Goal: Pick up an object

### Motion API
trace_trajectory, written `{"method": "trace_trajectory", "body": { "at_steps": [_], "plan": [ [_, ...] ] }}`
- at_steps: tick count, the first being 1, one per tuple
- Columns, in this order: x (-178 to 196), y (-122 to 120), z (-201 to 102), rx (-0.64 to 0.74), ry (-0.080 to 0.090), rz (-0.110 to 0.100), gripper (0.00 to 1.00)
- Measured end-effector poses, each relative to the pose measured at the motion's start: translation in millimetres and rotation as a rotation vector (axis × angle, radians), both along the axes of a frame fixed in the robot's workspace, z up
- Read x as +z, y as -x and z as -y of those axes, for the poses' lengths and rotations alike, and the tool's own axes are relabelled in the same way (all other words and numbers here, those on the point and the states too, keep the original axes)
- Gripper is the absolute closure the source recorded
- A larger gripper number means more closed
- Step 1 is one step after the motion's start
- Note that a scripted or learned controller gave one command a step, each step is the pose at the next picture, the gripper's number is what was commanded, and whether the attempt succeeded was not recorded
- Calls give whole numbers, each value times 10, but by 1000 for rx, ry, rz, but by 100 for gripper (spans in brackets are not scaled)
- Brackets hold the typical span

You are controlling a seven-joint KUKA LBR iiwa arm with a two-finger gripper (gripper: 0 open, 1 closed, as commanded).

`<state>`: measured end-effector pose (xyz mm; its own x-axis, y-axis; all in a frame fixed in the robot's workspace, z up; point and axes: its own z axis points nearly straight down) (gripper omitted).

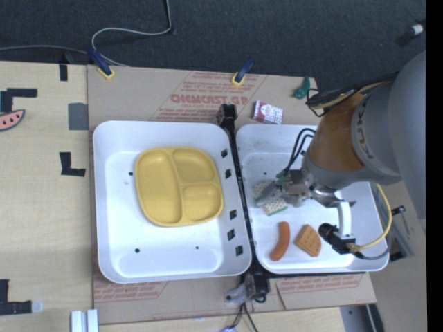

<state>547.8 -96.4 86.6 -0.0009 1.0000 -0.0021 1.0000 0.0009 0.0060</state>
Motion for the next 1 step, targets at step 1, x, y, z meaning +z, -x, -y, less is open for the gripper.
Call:
{"method": "trace_trajectory", "body": {
  "at_steps": [1],
  "plan": [
    [-5, -616, 13, 1, -1, -1, 0]
  ]
}}
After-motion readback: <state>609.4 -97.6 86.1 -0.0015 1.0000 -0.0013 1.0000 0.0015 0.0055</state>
